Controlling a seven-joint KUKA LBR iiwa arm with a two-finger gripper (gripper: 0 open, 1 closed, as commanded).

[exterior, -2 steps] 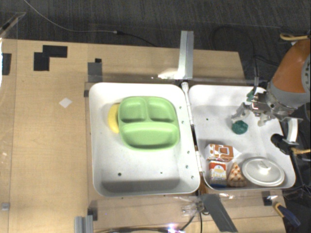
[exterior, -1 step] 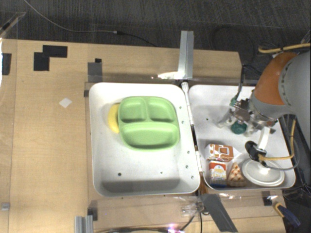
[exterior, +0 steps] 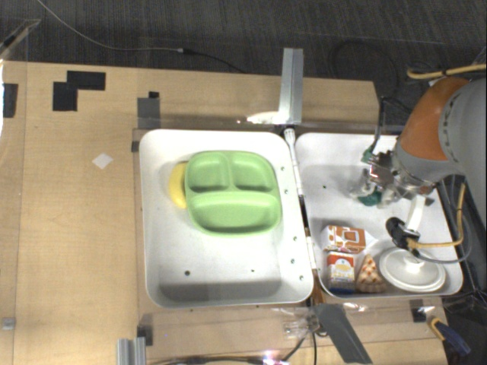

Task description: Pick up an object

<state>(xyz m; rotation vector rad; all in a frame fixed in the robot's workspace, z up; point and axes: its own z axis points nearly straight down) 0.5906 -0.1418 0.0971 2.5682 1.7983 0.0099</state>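
Observation:
The gripper [exterior: 372, 190] hangs low over the upper middle of the right bin [exterior: 327, 166], reaching in from the right under the orange-banded wrist. A small teal thing [exterior: 369, 198] sits right at its tip; whether it is held I cannot see. Lower in this bin lie two small orange-and-white snack boxes [exterior: 345, 239] [exterior: 342, 271], a tan wedge-shaped packet [exterior: 370, 274] and a white round dish [exterior: 412, 271]. In the left bin [exterior: 160, 226] a green divided plate [exterior: 230, 190] rests over a yellow object [exterior: 177, 185] that peeks out at its left.
A metal post [exterior: 291, 82] stands behind the wall where the two bins meet. The wooden bench [exterior: 68, 219] spreads out to the left. The arm's body covers the right bin's far right side.

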